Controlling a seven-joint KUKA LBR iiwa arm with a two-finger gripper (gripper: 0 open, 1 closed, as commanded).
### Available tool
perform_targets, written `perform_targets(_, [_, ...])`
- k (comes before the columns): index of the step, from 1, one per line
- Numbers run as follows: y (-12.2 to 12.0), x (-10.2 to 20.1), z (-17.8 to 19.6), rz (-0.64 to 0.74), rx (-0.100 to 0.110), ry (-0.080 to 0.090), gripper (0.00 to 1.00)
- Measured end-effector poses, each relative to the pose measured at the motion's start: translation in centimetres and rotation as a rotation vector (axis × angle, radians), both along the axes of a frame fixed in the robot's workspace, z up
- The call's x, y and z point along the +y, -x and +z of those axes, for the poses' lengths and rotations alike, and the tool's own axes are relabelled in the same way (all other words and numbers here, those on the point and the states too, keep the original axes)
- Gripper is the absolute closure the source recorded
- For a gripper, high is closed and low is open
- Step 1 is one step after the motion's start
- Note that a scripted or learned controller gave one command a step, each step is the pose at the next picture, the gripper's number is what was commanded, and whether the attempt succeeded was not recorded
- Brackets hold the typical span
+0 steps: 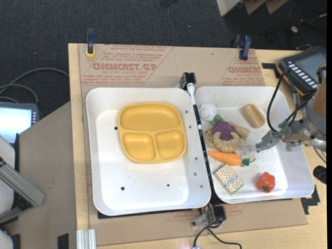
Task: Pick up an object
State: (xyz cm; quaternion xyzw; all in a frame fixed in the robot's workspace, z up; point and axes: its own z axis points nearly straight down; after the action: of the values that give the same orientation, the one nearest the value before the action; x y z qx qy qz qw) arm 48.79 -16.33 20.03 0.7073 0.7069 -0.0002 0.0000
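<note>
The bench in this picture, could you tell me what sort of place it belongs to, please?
Probably a robotics lab set up for pick-and-place trials: two white bins clamped to a board, toy food such as a carrot and grapes, and a robot tool reaching in.

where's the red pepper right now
In the camera view the red pepper lies in the right bin, near its front right corner, right of the patterned box and below the pincer.
</note>
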Motion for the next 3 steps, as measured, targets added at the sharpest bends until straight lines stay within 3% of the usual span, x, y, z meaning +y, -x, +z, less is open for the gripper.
perform_targets(1, [1.0,0.9,-12.1,-0.001,0.002,-0.001,0.0])
perform_targets(2, [0.8,-6.1,-4.7,-0.004,-0.007,0.007,0.0])
perform_targets(3, [0.9,5.7,-11.8,0.007,0.0,-0.001,0.0])
